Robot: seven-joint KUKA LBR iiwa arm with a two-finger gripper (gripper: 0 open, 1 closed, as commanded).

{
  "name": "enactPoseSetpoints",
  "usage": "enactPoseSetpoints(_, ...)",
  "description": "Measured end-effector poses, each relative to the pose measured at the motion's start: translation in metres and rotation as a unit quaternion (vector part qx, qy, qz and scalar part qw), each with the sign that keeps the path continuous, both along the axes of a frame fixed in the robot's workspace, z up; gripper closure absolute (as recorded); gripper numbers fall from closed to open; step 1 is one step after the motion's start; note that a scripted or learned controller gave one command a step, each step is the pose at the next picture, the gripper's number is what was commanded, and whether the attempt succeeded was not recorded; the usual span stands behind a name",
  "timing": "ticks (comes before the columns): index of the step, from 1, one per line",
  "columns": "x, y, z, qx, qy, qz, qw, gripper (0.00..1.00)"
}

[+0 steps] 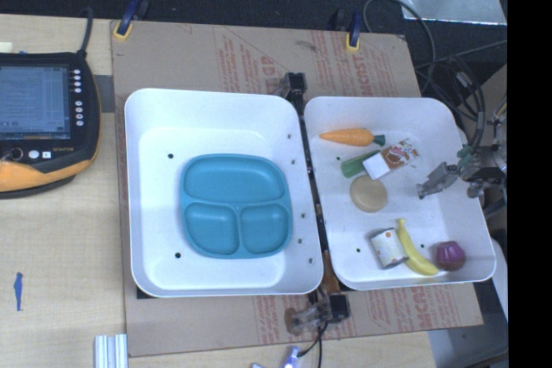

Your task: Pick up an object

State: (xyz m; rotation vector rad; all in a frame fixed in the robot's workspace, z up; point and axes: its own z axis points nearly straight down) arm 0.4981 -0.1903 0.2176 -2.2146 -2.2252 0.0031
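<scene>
Brown cardboard (259,56) covers the wooden bench (52,271), held at its far edge by two clamps, with dark floor beyond. At nine o'clock a control pendant (43,121) sits with its screen lit. Two white bins lie side by side, rims touching. One blue divided tray (235,204) rests at the middle of the left bin (147,116), bare white floor all round it. Seven items lie in the right bin (336,271): one carrot (347,136) at twelve o'clock, one green piece (357,164) and one white block (375,165) touching below it, one clear packet (400,154) beside them, one tan disc (368,194) at centre, and at five o'clock one small carton (387,246), one banana (413,252) and one purple ball (448,254) near the rim. At three o'clock the gripper (435,180) hangs over open bin floor near the right wall, fingers parted, nothing between them.
</scene>
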Motion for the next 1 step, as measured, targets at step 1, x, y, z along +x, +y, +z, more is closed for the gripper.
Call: enactPoseSetpoints(1,0.0178,0.0541,-0.0913,-0.0002,0.001,0.001,1.0,0.0)
